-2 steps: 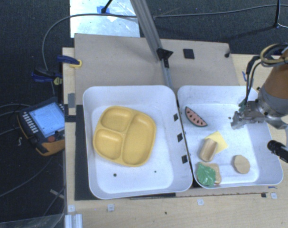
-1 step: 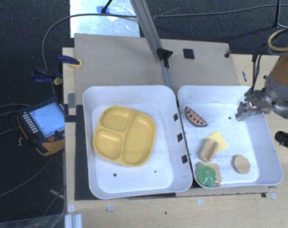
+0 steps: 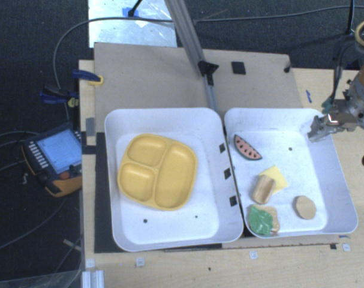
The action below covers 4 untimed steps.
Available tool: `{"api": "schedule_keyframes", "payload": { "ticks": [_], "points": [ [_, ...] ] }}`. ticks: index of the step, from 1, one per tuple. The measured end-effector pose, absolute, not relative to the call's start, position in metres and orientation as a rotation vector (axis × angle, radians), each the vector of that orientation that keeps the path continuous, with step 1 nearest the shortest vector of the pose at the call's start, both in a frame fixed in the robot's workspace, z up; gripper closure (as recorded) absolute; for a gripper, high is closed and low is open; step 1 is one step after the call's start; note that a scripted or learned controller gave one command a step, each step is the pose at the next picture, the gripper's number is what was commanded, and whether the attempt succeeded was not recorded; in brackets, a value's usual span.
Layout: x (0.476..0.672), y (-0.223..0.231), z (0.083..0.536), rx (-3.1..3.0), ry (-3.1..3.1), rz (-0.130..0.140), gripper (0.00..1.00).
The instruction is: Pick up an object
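The right bin (image 3: 331, 161) holds a watermelon slice (image 3: 246, 147), a yellow cheese wedge (image 3: 276, 176) with a tan bread piece (image 3: 262, 189) against it, a round tan cookie (image 3: 304, 207) and a green leafy piece on a brown base (image 3: 262, 219). My gripper (image 3: 321, 128) hangs over the bin's upper right corner, well away from all of these, with nothing seen in it.
The left bin (image 3: 128, 122) bears a yellow three-compartment plate (image 3: 158, 171). A grey pole (image 3: 190, 35) slants across the back board. A teach pendant (image 3: 53, 158) and cables lie on the floor at left.
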<state>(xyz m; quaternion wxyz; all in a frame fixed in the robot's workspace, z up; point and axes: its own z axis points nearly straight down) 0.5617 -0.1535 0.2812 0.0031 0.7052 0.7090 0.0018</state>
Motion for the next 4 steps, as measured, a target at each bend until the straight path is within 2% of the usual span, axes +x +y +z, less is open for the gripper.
{"api": "schedule_keyframes", "payload": {
  "ticks": [1, 2, 3, 4],
  "points": [
    [0.570, -0.102, 0.265, 2.210, 2.231, 0.003, 1.00],
    [0.588, -0.049, 0.269, 2.208, 2.233, 0.005, 1.00],
    [0.605, -0.002, 0.252, 2.209, 2.232, 0.003, 1.00],
    [0.617, 0.047, 0.256, 2.209, 2.232, 0.006, 1.00]
  ]
}}
